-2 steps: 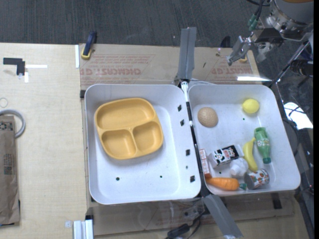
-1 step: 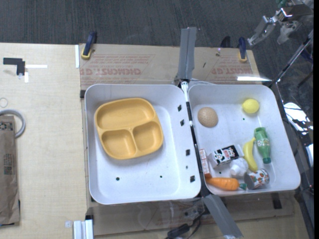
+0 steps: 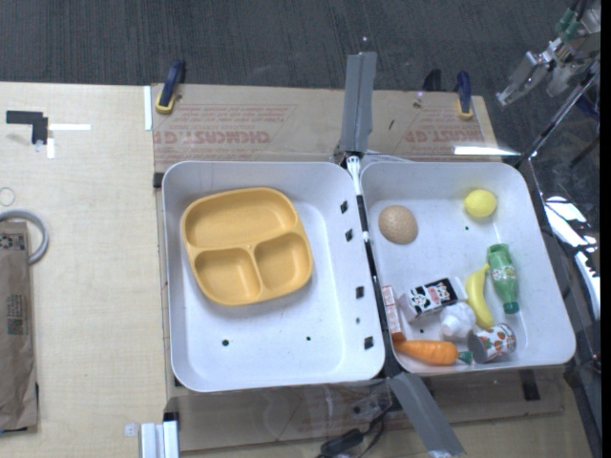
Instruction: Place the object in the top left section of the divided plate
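Observation:
A yellow divided plate (image 3: 246, 246) lies in the left bin (image 3: 191, 351), with one long section on its far side and two smaller ones on its near side; all three hold nothing. The loose objects lie in the right bin (image 3: 544, 256): a tan egg-shaped piece (image 3: 398, 224), a yellow lemon (image 3: 480, 203), a green bottle (image 3: 503, 277), a banana (image 3: 477, 299), a small milk carton (image 3: 432, 297), a carrot (image 3: 427, 352) and a can (image 3: 494, 343). My gripper (image 3: 549, 60) hangs at the top right, beyond the far right corner of the right bin, away from every object.
A grey divider bar (image 3: 359, 113) runs between the two bins. Blue and yellow clamps (image 3: 171, 86) pin the cardboard behind them. A brown paper bag (image 3: 14, 313) lies at the left edge of the bench. The left bin has bare floor around the plate.

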`<control>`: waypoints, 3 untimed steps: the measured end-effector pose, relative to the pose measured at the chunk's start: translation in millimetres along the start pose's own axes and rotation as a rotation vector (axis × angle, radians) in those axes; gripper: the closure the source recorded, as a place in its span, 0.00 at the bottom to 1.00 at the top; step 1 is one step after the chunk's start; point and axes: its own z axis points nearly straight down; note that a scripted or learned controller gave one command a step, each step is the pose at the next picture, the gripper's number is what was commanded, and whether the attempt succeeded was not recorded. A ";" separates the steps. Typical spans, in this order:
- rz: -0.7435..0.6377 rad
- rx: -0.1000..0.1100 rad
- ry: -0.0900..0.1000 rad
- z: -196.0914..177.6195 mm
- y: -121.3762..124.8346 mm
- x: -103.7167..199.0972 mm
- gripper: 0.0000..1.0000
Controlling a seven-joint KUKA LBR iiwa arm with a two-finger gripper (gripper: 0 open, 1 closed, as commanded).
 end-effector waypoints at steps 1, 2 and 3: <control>-0.003 -0.001 -0.003 -8.9 1.2 0.2 1.00; -0.003 0.000 -0.002 -8.8 1.3 0.4 0.00; -0.048 -0.003 -0.002 -27.6 -6.8 -23.1 0.00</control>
